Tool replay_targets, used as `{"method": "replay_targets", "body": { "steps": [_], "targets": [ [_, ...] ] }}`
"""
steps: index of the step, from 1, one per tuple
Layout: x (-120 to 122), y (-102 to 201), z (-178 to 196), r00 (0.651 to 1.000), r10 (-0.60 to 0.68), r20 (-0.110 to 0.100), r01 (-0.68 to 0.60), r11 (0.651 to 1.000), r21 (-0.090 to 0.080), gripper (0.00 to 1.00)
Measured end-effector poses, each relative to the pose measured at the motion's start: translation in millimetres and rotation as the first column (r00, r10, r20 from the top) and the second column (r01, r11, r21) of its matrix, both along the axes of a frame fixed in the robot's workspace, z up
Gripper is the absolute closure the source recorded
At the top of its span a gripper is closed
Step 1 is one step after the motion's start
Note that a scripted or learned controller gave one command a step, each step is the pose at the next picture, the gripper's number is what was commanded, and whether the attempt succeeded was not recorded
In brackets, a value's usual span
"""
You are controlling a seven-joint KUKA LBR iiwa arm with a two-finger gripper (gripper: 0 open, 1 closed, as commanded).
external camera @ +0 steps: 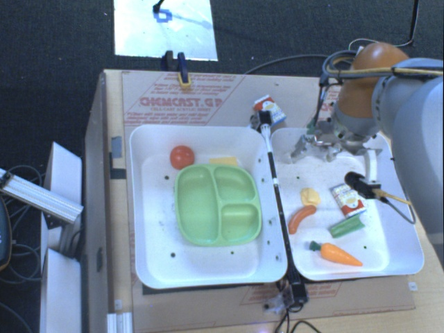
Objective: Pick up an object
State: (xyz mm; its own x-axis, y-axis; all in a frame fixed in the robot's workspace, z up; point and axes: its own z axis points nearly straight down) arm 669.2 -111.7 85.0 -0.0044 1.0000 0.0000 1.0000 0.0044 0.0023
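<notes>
My gripper (316, 151) hangs over the back of the right bin (406, 255), open, with nothing between its fingers. In front of it in that bin lie a small yellow piece (310, 197), an orange-red sausage (301, 219), a red and white carton (346, 198), a green stick (346, 226) and an orange carrot (338, 254). All of them are apart from the gripper.
The left bin (149, 248) holds a green divided plate (218, 205), a red ball (182, 157) and a flat yellow piece (223, 161) behind the plate. A small red, white and blue carton (268, 109) stands at the back where the two bins meet.
</notes>
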Motion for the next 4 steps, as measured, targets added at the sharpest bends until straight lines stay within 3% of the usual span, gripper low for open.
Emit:
{"method": "replay_targets", "body": {
  "steps": [2,4],
  "targets": [
    [0,24,0,1.000,0.001,-0.001,-0.001,1.000,0.000,0.00],
    [0,27,0,1.000,0.000,-0.001,0.000,1.000,0.000,0.00]
  ]
}}
